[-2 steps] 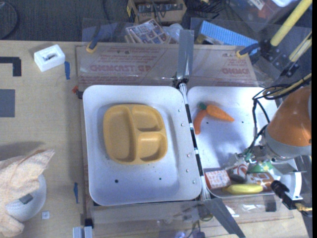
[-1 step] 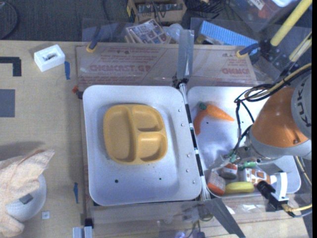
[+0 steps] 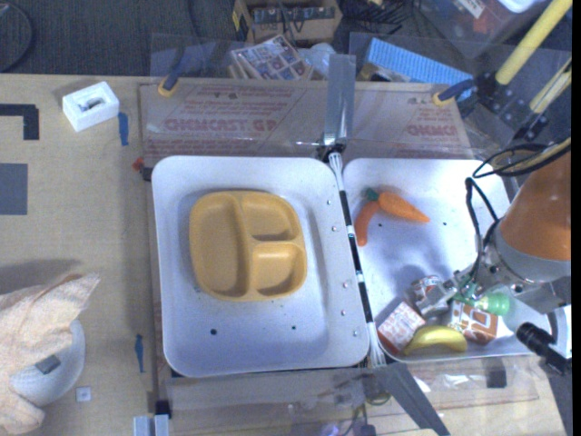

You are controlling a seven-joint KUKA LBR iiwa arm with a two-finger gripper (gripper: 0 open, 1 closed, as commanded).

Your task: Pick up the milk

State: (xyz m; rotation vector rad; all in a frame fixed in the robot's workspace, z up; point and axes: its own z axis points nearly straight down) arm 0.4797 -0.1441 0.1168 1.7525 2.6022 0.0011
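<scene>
The right bin (image 3: 458, 175) holds a tight cluster at its near edge: a yellow banana (image 3: 436, 339) lies along the rim, a small red-and-white packet (image 3: 399, 325) touches its left end, and the milk (image 3: 474, 321), a small carton with red-orange print and a green cap, sits just behind the banana's right end. Two carrots (image 3: 386, 209) lie well apart from the cluster, near the bin's far left corner, one leaning along the divider. The banana and packet crowd the milk from the front and left. The left bin (image 3: 172, 243) carries a yellow divided tray (image 3: 247, 243) near its middle. The arm (image 3: 545, 230) enters from the right, its orange band above the wrist, and reaches down over the near right part of the right bin. The gripper (image 3: 454, 293) sits just above and left of the milk, among the cluttered items; whether the jaws are open, closed or gripping anything cannot be told, as they blend with the objects below. Black cables loop beside the wrist. The tabletop (image 3: 73, 207) is light wood; a small white box (image 3: 91, 105) rests on it at far left, and a crumpled cloth (image 3: 41, 321) lies at near left. Cardboard panels (image 3: 231, 121) stand behind the bins, with boxes and cables on the floor beyond.
</scene>
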